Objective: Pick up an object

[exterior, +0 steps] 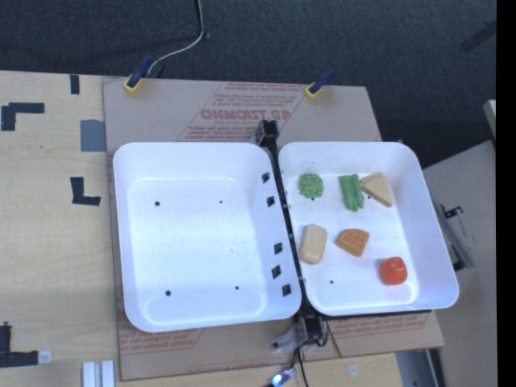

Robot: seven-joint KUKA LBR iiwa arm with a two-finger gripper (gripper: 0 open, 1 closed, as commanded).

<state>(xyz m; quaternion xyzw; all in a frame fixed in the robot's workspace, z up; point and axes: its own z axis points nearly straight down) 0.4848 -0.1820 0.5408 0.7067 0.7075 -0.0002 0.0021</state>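
The right bin (419, 176) holds several small food-like objects. A green bumpy piece (310, 186) lies at its upper left, with a green bean-like stick (351, 192) beside it and a tan wedge (378, 189) to the right of that. Lower down rest a pale beige block (313, 243), an orange wedge (353, 241) and a red round piece (393, 271). All lie apart from each other on the bin floor.
The left bin (129, 216) sits beside the right one, joined along a black-clipped seam (278, 216). Both rest on a cardboard sheet (234, 111) held by two clamps (139, 74) at the back. A cable (193, 22) runs behind.
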